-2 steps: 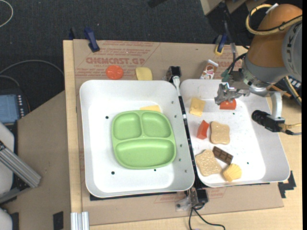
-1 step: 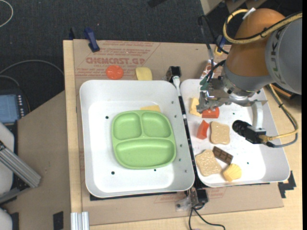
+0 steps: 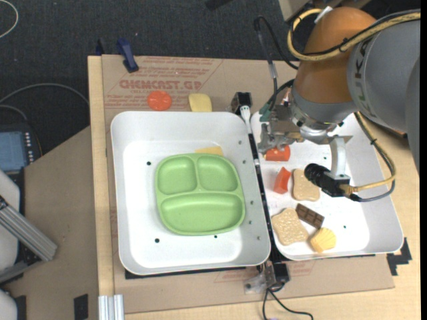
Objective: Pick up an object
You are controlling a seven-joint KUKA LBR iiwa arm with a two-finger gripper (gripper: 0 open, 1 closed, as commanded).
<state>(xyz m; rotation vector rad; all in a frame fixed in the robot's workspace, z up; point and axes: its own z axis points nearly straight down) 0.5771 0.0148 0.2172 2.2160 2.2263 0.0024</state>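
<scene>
The arm reaches in from the right of the frame, its gripper (image 3: 272,139) low over the upper left corner of the right bin (image 3: 373,229), hard against the wall shared with the left bin (image 3: 127,179). Directly beneath it sits a red block (image 3: 278,154), touching or nearly touching the tool. I cannot tell how the jaws stand; the wrist hides them. A second red piece (image 3: 283,179) lies just below, with a toast slice (image 3: 306,187), a cracker (image 3: 289,226), a brown bar (image 3: 309,215) and a yellow chunk (image 3: 323,239) lower down. The green divided plate (image 3: 199,194) rests in the left bin. To do this well, I judge the tool should centre on the red block, clear of the wall, and close squarely before lifting.
</scene>
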